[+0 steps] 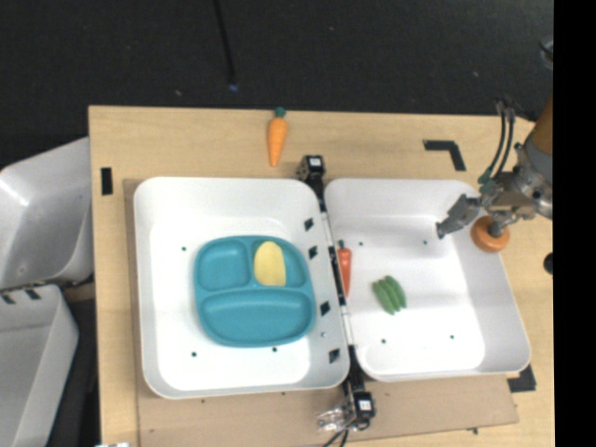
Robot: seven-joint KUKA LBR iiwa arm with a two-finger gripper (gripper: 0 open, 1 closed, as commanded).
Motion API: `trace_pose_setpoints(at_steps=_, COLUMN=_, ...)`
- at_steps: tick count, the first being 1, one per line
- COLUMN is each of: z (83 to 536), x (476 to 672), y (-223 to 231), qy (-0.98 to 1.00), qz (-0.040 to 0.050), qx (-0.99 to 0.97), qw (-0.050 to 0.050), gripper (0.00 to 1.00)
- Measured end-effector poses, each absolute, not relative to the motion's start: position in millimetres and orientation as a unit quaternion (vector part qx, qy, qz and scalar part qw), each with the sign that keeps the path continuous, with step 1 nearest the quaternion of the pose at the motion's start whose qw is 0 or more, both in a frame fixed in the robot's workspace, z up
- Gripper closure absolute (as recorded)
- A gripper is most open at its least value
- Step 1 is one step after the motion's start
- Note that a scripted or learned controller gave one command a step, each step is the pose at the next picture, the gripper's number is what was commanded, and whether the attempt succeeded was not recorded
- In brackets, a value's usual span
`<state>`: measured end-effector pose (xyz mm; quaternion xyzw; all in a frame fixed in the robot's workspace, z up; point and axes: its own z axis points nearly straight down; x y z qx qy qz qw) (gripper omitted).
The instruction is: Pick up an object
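Dark floor surrounds a pale wooden bench that carries two white bins side by side. Left bin holds a teal tray with a yellow piece lying in its upper right compartment. Right bin holds a green piece near its middle and a thin red-orange piece tight against the left wall, just beside the divider. A toy carrot lies on the bench above the bins, outside both.

Nothing is lifted yet, so the task looks barely begun. The gripper hangs over the upper right part of the right bin, well apart from every object — whether its fingers stand apart or together I cannot tell from this slant. An orange round part shows just beside it at the bin's right rim; what it is stays unclear.

The green piece seems the easiest target: bare white floor lies on all sides of it, leaving room to come down. The red-orange piece hugs the wall, which would likely crowd a grasp. Reaching the yellow piece means crossing the divider and meeting the tray's ridges.
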<state>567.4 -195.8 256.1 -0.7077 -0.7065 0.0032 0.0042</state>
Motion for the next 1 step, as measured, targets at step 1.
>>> trace_pose_setpoints(at_steps=1, z=262.7, x=569.6, y=-195.4, qy=-0.708, qz=0.0001, qx=-0.707, qw=-0.001, gripper=0.0)
